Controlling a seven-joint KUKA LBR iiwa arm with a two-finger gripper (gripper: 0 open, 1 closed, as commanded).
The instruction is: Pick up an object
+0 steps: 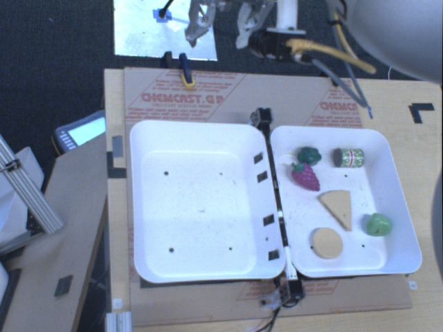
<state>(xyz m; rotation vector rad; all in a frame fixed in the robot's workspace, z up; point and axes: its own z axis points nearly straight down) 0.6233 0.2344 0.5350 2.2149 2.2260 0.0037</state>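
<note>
White plastic right-hand bin [398,206] is seen at lower right, holding six small objects, among them a purple grape cluster [305,176]. At top centre the gripper [220,28] hangs, fingers seemingly apart, nothing between them. From so far off, a misaligned descent onto closely grouped pieces is risked.

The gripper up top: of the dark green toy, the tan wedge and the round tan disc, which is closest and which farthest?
From the gripper, by the camera view:
1. Dark green toy, top of the right bin.
2. Tan wedge, mid-bin.
3. Round tan disc, near the bin's front edge.
</note>
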